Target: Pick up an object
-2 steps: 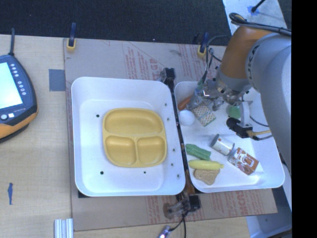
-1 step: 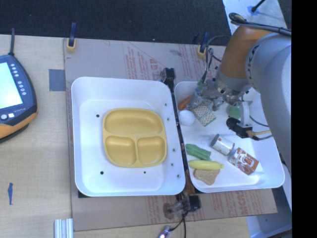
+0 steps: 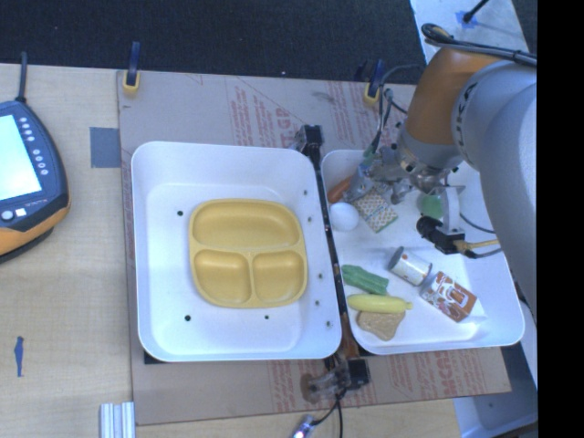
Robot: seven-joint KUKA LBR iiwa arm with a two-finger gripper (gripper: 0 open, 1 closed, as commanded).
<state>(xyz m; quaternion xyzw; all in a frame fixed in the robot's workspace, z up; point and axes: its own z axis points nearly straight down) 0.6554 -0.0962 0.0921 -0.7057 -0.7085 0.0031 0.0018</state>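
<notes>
- Yellow tray (image 3: 246, 263), three compartments, lies in the middle of the left bin (image 3: 155, 245).
- Gripper (image 3: 391, 179) is low over the right bin's (image 3: 497, 331) far left corner, just above a patterned packet (image 3: 375, 210); nothing shows between the fingers, and I cannot tell whether they are apart or together.
- White ball (image 3: 343, 215) sits at the bin's left edge, beside the packet.
- Green pod (image 3: 365, 278), banana (image 3: 376, 305) and bread (image 3: 378, 324) lie near its near left corner.
- Jar (image 3: 410, 266) and a box (image 3: 448, 296) lie mid-bin.

Yellow 3-compartment tray (image 3: 247, 264) sits mid left bin (image 3: 155, 245). Teach pendant (image 3: 27, 181) at bench's far left edge, blue tape square (image 3: 105, 146) btwn it and bin.
</notes>
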